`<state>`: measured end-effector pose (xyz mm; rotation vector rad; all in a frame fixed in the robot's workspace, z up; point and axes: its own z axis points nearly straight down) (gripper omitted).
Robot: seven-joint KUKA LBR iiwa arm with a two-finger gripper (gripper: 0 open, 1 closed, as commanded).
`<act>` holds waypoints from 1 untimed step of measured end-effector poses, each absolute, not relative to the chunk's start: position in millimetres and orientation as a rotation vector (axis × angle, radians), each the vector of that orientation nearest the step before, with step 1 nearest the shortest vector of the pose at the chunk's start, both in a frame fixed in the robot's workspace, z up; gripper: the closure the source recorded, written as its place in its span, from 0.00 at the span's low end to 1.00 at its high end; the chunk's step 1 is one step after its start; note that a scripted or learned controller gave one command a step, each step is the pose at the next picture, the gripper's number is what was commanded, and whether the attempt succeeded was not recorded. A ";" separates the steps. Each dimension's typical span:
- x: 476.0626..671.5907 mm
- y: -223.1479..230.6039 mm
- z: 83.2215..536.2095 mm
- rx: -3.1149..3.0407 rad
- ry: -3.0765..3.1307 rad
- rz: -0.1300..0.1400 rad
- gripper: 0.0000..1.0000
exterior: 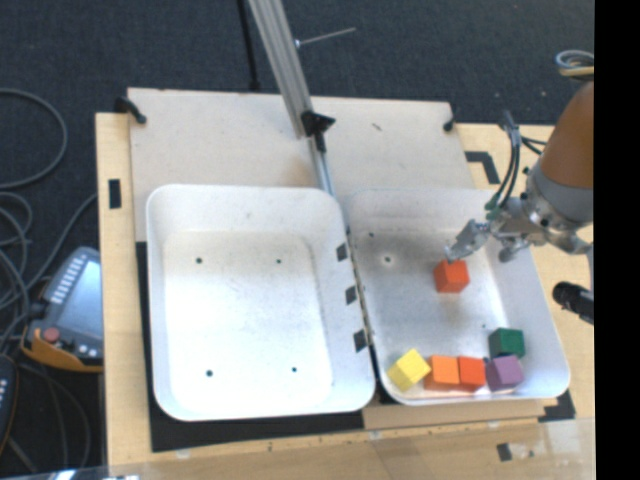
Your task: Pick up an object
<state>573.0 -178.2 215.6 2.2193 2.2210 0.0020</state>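
Two white bins, speckled with grey dust, are seen: the left bin (250, 298) and the right bin (400, 288). An orange-red cube (451, 276) lies at about 2 o'clock in the right bin. Along its 6 o'clock edge are a yellow cube (409, 368), two orange cubes (444, 371) (471, 372) and a purple cube (504, 372), with a green cube (507, 343) at 5 o'clock. The bench (290, 138) is pale beige. The arm (572, 153) is grey with an orange band. A silver post (280, 53) rises at 12 o'clock over dark carpet (100, 28).

The arm (572, 158) (orange band upward) is cut off at right.
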 end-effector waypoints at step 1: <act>580.5 -187.7 96.8 2.221 2.220 -0.002 0.00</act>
